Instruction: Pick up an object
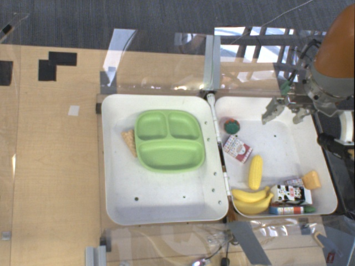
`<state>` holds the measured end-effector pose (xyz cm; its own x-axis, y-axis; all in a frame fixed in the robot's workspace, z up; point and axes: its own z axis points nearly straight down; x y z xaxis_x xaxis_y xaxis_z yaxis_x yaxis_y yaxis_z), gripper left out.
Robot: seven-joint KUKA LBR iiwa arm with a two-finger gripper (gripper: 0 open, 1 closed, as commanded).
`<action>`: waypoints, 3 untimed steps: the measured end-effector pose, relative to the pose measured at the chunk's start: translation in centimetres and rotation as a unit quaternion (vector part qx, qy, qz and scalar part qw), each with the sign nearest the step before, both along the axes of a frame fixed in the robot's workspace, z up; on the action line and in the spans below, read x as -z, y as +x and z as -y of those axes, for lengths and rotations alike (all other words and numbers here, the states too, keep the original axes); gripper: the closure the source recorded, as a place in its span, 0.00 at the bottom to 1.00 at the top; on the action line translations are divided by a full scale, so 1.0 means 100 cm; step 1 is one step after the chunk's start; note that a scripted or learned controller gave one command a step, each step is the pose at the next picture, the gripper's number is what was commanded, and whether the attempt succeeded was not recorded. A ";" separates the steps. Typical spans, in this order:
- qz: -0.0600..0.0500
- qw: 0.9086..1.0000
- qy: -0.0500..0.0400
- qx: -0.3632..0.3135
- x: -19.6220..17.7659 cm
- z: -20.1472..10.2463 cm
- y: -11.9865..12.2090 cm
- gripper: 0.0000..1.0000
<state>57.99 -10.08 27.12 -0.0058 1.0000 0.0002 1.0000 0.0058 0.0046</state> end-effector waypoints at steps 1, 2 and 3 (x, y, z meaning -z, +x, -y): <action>-0.002 0.999 0.000 0.034 0.153 0.011 -0.055 0.00; 0.004 0.992 0.002 0.123 0.181 0.044 -0.068 0.00; 0.010 1.000 -0.003 -0.029 0.179 0.030 -0.083 0.00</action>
<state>49.71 -13.08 9.22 -0.0632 0.9980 -0.0064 0.9977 0.0633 0.0245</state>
